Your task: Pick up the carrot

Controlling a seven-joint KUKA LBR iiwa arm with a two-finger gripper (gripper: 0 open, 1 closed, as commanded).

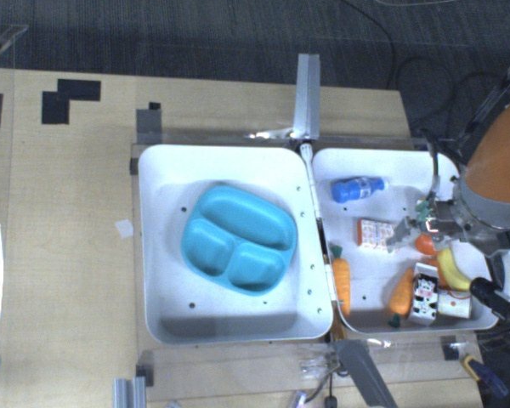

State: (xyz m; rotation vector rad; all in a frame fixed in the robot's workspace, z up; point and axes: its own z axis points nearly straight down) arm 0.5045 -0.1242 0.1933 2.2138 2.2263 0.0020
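Carrot lies apart from claw.

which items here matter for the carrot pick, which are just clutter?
Job:
carrot by right bin's left wall
second carrot near front
gripper

Clutter:
blue bottle
small box
banana
tomato
carton
blue tray

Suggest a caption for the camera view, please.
Tool hovers over the right bin, near the box; carrot lies by the divider; blue tray fills the left bin.
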